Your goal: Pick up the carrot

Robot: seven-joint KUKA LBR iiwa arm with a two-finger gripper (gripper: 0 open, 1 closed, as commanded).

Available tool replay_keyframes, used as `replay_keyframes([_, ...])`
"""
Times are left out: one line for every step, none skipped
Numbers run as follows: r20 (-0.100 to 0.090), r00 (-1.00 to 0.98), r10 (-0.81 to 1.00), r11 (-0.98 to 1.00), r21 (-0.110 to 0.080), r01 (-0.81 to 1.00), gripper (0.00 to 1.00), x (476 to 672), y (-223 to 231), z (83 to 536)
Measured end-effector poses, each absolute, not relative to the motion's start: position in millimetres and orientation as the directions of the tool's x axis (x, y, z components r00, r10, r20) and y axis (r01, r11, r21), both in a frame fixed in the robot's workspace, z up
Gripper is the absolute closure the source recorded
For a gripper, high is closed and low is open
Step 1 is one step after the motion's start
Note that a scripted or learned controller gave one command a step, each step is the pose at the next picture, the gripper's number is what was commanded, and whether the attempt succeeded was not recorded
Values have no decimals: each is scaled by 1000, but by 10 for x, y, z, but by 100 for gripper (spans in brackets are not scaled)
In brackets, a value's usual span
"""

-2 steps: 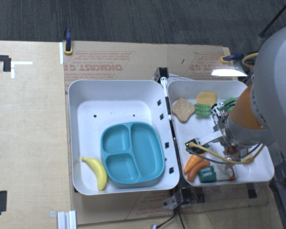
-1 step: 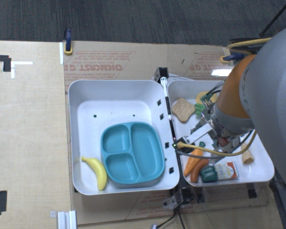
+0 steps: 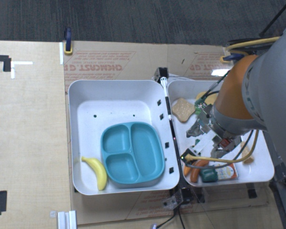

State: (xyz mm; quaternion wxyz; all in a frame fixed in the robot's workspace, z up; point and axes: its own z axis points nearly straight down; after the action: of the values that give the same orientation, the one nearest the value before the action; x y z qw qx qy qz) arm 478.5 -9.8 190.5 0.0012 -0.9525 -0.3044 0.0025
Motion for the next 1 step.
replay_keyframes([-3, 719, 695, -719, -1, 695, 0, 5197, -1062, 1414])
